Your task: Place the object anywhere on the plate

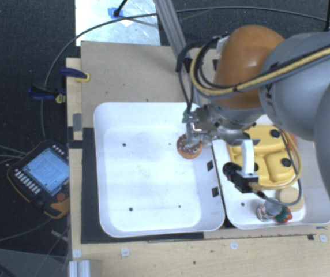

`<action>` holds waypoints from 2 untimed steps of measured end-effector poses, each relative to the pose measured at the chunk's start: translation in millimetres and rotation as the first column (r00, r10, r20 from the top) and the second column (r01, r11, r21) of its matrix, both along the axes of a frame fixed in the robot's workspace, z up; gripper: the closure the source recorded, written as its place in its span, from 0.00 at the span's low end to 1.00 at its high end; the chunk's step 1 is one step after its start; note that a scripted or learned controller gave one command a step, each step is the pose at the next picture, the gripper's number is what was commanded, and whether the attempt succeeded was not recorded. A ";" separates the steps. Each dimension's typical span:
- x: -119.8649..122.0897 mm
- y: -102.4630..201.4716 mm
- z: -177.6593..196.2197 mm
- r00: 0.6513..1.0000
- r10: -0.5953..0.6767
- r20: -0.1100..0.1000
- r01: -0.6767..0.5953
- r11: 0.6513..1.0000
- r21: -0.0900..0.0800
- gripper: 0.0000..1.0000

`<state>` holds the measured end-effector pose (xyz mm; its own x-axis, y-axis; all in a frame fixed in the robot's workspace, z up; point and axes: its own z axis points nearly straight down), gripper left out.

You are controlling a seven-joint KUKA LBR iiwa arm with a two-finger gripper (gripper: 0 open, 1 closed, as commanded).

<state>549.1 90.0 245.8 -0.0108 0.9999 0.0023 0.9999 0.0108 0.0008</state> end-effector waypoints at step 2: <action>11.6 41.9 -18.7 1.000 -0.006 0.000 0.006 1.000 -0.002 0.00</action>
